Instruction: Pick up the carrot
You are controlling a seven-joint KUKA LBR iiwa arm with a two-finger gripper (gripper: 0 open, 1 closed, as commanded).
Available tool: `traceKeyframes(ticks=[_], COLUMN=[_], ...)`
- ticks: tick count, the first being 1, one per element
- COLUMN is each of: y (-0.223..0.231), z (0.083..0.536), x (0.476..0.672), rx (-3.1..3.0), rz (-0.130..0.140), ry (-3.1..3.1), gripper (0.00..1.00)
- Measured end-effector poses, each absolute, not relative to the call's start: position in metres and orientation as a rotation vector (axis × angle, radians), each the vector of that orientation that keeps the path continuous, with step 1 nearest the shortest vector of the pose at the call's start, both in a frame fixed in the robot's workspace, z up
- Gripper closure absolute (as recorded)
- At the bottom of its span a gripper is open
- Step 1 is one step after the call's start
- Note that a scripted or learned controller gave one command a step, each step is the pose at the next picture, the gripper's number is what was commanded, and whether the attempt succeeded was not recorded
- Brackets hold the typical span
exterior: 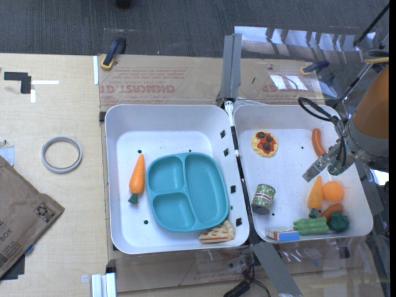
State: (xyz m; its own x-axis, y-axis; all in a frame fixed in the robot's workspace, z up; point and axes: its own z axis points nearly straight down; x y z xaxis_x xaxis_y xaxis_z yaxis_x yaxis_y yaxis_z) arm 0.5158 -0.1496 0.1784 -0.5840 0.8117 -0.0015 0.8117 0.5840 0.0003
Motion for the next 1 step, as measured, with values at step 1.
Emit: traceKeyframes(ticks=[1], y=[-0.1497], z=[0.1783], x=[0.5157], rx=[1.432], rz=[-0.001], ry=[2.795], gripper=[0.0])
